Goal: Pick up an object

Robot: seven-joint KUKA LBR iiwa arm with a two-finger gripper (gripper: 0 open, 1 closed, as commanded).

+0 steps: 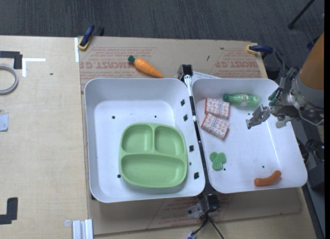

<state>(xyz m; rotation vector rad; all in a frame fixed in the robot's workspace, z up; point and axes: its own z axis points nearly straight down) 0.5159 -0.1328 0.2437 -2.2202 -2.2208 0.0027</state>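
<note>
The bench (41, 145) runs across the view under me, tan board with a sheet of printed cardboard (170, 57) under the bins. Two shallow white bins sit side by side, touching along a clipped middle seam. The left bin (103, 104) holds one item — a green divided plate (153, 155), three compartments, lying flat near the bin's middle.

My arm (314, 73) comes in from the right, over the right bin's (278, 150) far right rim. My gripper (268, 116) hangs above the upper right part of that bin. One finger (256, 118) points left toward the bin's floor, another sits off toward the rim; they look spread apart, nothing between them.

Right bin contents, largest first: two red-and-white patterned packets (216, 116), one just above the other, close to the seam. A green bottle (241, 99) lies on its side near the far wall, just left of my gripper and apart from it. An orange sausage-shaped piece (267, 178) lies near the front right corner. A small green leafy piece (218, 160) lies near the seam, toward the front.

Outside the bins — a toy carrot (146, 67) on the cardboard behind the left bin.
</note>
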